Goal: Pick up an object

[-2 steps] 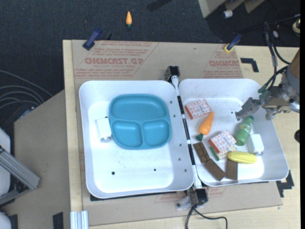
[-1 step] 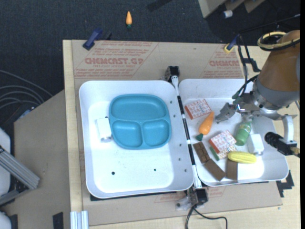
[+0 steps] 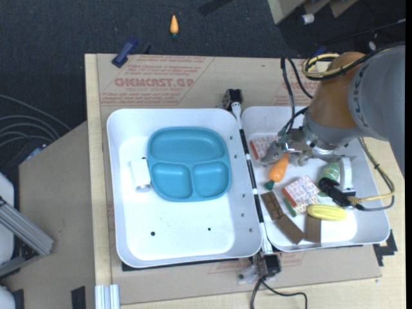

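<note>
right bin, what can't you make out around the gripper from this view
- Gripper: open or shut state unclear in the camera view; the wrist blocks it from above.
- Orange carrot: touching the gripper or just beside it, cannot tell.
- Red-printed packet: partly covered by the gripper; print too small to read.
- Green item: too small and blurred to identify.

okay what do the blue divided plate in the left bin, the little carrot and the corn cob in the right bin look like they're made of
Blue divided plate: likely moulded plastic; even colour, soft sheen, rounded compartment walls.
Carrot: probably toy plastic; flat, uniform orange, smooth skin.
Corn cob: probably plastic or rubber too; bright uniform yellow, though it is too small to see the surface well.
</note>
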{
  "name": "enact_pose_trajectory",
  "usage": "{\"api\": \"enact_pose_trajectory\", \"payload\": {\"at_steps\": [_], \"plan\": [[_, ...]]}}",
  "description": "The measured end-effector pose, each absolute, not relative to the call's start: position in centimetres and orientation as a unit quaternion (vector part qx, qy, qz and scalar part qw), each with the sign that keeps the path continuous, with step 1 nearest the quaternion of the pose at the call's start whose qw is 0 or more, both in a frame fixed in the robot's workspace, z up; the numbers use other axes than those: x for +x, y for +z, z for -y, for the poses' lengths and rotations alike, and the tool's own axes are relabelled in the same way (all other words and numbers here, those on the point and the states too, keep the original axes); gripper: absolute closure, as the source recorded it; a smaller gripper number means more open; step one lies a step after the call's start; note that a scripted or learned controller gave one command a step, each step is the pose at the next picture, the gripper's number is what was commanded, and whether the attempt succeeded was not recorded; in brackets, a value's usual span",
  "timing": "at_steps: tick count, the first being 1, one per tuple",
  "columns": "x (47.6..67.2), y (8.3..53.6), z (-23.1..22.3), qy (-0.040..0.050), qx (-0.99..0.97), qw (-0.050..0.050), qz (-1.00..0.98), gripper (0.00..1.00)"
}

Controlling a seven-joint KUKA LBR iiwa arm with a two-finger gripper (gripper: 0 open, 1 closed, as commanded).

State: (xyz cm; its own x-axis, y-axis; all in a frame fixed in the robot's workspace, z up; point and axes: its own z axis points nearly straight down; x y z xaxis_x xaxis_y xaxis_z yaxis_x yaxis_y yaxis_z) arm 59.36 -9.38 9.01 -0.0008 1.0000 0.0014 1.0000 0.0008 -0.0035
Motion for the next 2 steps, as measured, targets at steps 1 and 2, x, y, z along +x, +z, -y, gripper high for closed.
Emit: {"api": "enact_pose_trajectory", "payload": {"at_steps": [1, 2], "plan": [[59.4, 10.0, 9.4, 0.0, -0.708, 0.001, 0.707, 1.0], [59.0, 26.0, 2.8, -0.0008, -0.707, 0.0, 0.708, 1.0]]}}
